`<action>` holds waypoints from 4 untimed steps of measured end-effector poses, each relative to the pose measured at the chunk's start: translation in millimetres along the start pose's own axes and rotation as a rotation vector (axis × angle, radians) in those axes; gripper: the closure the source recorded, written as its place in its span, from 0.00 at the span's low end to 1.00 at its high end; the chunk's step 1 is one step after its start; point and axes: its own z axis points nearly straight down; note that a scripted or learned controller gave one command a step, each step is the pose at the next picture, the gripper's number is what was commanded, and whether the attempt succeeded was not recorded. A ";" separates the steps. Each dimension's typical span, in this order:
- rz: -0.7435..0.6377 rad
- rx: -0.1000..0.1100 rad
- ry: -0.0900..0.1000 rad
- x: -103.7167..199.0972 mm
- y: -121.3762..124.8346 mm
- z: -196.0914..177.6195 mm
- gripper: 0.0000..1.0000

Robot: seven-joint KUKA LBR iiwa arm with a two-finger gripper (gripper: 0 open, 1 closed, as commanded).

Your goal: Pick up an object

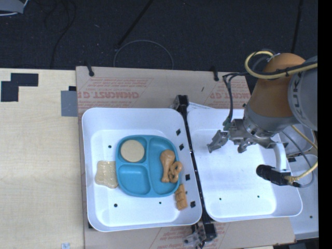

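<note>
In the left bin (98,123) lies a blue divided tray (136,183). A round tan biscuit (132,150) rests in its upper left compartment. A tan drumstick (167,162) and a small pretzel (176,170) lie in its right compartment. A pale bread slice (106,174) sits on the bin floor against the tray's left edge. A small tan piece (180,197) lies by the tray's lower right corner. My gripper (228,146) hangs over the upper middle of the right bin (244,201), open, with nothing between its fingers.
A black divider (189,160) runs between the two bins. Cardboard (140,87) lies under the bins, and pale bench surface (36,165) extends to the left. Dark floor with cables lies beyond the back edge.
</note>
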 end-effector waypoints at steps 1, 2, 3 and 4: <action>-0.002 -0.014 -0.002 -0.3 3.0 -7.1 0.00; -0.001 -0.009 -0.001 2.2 8.6 37.7 0.00; 0.000 -0.008 0.000 3.5 8.3 91.4 0.00; 0.006 -0.008 0.000 2.0 8.1 79.2 1.00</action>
